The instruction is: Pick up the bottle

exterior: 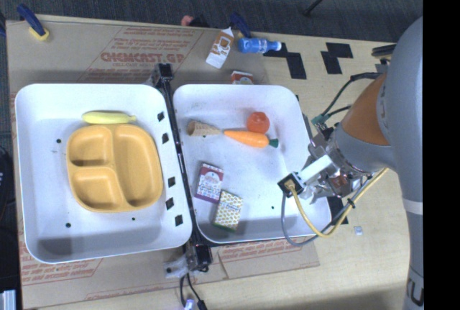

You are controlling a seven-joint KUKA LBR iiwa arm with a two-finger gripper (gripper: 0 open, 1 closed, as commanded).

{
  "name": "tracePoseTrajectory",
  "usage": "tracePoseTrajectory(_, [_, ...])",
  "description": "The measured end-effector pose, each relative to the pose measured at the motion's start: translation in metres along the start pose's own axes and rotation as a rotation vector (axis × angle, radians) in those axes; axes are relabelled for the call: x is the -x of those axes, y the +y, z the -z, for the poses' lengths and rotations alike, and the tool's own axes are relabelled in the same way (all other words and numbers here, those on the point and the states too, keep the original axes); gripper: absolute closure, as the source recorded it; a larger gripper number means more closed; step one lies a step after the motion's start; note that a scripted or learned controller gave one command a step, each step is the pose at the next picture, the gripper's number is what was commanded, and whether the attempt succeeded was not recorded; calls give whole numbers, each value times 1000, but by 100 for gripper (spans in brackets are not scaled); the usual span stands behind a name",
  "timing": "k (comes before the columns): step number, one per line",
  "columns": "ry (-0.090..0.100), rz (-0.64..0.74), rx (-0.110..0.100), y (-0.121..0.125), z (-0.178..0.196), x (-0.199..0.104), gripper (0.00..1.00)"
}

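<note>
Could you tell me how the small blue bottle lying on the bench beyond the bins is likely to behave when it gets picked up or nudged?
The small blue plastic bottle lies on its side on the bench, outside the right white bin, so a nudge would probably set it rolling. It looks small and thin-walled, so likely light and easily knocked away. Its rounded, smooth-looking body may slip in the pincer unless it is gripped across the middle.
</note>
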State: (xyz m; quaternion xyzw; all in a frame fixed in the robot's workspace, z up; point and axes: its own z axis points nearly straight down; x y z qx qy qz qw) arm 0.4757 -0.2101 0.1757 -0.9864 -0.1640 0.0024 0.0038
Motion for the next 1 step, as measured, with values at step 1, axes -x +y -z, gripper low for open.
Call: tracePoseTrajectory(1, [0, -121, 1, 0, -7, 0, 100])
